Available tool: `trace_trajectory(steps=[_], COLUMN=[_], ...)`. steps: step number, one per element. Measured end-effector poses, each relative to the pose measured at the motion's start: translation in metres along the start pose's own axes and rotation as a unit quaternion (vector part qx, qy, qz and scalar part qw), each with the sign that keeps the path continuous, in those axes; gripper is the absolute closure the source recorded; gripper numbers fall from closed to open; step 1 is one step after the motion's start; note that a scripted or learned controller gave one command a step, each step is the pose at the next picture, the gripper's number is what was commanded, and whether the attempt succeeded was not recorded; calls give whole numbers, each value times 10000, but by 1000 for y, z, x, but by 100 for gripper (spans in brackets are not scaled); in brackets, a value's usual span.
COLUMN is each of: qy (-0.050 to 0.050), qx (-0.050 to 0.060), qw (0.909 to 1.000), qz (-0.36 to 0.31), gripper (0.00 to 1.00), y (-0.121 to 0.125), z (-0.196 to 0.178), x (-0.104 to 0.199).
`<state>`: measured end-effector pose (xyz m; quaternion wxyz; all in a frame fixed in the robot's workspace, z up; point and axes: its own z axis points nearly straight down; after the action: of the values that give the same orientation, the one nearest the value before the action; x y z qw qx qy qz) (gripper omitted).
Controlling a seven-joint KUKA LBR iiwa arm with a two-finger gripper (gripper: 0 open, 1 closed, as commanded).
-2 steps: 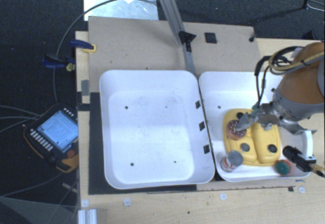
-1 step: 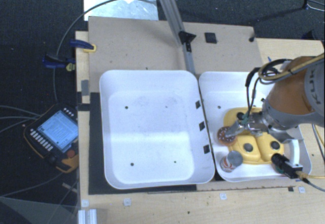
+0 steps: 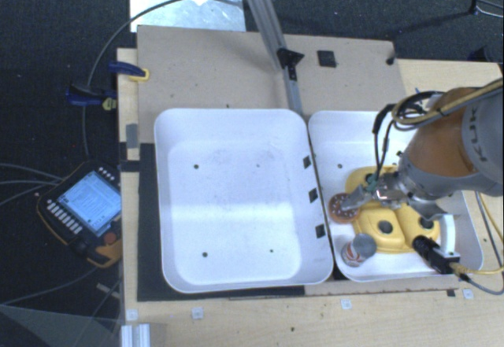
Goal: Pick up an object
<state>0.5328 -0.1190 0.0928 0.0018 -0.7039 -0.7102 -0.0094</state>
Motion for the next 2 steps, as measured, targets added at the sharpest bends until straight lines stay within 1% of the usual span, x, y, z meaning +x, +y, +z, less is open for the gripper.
trace_trajectory(steps=[1, 2], qy=[10, -87], qx=[-9, 16], qw=[10000, 10000], qz=[-8, 20], gripper=[100, 100], y=[1, 4], z=[-11, -75], x=[1, 3])
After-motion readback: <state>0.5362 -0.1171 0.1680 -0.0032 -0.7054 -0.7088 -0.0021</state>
